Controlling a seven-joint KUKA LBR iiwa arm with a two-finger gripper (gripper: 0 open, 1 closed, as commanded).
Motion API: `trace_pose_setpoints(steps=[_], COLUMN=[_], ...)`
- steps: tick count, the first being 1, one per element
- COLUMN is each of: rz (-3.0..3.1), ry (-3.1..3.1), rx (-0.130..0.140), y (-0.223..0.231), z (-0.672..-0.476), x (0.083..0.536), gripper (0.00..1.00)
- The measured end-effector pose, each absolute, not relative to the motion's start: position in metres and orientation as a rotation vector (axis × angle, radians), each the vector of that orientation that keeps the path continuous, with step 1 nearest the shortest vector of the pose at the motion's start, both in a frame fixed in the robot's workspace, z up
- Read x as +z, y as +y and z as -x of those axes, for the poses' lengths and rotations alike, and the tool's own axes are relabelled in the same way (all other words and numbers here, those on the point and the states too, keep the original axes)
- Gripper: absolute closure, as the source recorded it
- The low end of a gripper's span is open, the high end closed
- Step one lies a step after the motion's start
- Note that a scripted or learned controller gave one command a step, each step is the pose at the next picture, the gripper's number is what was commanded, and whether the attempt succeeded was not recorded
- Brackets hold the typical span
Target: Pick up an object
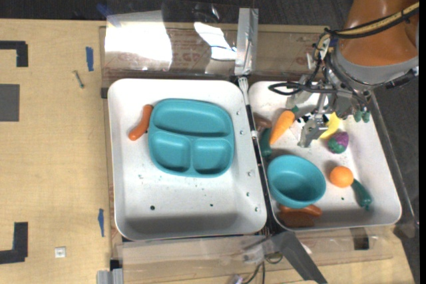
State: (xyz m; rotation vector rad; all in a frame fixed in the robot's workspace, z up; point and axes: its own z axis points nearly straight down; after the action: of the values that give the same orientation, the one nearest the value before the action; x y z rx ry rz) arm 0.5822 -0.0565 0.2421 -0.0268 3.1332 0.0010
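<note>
My gripper (314,124) hangs over the back part of the right bin (386,163), under the grey wrist with the orange band. It sits just right of an orange carrot (282,125) and just left of a yellow piece (331,124) and a purple piece (339,142). Nothing shows clearly as held. A teal bowl (297,180) stands at the bin's front, with an orange ball (341,176) to its right.
A dark green piece (363,195) lies by the right bin's front right corner, and a brown-orange piece (299,212) is in front of the bowl. The left bin (126,196) holds a teal divided plate (191,136) and an orange sausage (140,123).
</note>
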Motion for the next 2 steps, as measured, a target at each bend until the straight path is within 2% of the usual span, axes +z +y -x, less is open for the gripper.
trace_pose_setpoints(steps=[1, 2], rz=[0.077, -0.049], ry=[3.147, 3.133], rx=[0.003, 0.002], y=[-0.096, -0.117], z=[-0.609, -0.604], x=[0.108, 0.088], gripper=[0.00, 0.00])
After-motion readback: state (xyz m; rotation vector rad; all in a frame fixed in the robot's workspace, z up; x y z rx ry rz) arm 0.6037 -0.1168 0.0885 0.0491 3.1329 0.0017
